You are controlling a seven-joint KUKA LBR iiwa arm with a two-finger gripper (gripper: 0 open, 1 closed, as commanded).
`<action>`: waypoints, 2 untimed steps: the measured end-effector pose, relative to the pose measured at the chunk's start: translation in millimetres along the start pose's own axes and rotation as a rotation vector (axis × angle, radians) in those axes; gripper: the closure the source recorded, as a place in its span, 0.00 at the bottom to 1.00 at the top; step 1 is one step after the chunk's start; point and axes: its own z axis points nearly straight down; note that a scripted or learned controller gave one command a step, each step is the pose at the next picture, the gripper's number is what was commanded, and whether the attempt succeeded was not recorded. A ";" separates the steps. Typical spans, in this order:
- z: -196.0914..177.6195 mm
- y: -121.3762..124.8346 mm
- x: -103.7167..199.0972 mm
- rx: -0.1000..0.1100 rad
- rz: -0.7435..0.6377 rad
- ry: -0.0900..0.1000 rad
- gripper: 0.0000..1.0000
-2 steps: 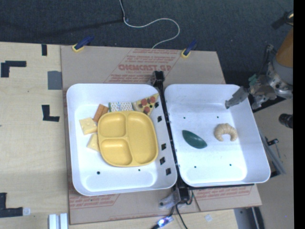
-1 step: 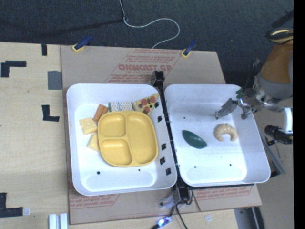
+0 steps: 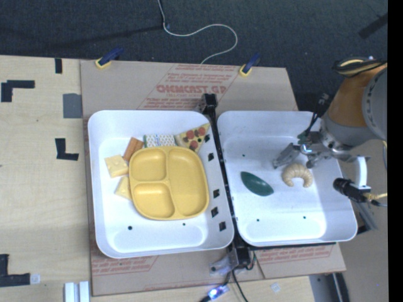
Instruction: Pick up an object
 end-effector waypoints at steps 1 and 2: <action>25.9 0.3 1.2 -0.003 -0.001 -0.002 0.00; 13.4 1.6 1.4 -0.007 -0.002 -0.003 1.00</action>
